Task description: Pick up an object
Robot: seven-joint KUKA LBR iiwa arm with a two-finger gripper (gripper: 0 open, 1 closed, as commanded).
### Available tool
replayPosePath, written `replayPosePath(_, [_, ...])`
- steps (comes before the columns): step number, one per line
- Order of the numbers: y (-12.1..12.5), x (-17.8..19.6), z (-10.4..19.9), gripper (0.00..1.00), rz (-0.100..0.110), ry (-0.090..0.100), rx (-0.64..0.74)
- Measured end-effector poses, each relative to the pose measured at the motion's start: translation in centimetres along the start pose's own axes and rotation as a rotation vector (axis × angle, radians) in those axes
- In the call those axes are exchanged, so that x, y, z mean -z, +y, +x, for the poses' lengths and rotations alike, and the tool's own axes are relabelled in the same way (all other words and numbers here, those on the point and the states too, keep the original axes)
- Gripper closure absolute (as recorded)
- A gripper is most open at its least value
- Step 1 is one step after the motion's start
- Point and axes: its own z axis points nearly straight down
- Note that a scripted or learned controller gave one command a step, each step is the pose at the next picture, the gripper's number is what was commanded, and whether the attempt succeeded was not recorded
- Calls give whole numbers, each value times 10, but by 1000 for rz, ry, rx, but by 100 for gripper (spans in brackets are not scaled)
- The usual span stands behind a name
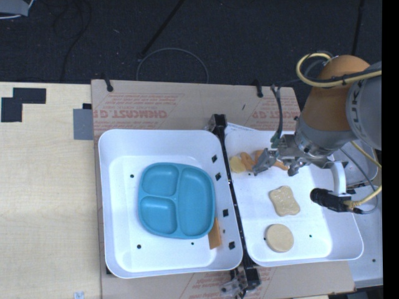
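1. Gripper (pixel 272 161) hovers at the right bin's (pixel 324 251) far edge; finger state cannot be told.
2. Orange pieces (pixel 248 161) lie just beside it.
3. Recommended: centre over one piece, descend squarely.

Single fixed camera, mounted above the bench, looks down obliquely on both white bins (pixel 118 167); arm (pixel 333 104) enters from three o'clock.
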Motion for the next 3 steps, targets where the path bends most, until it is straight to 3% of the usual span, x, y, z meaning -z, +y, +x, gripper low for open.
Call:
replayPosePath(1, [3, 8, 0, 0, -14, -2, 2])
replayPosePath(3, [4, -95, 9, 0, -7, 0, 1])
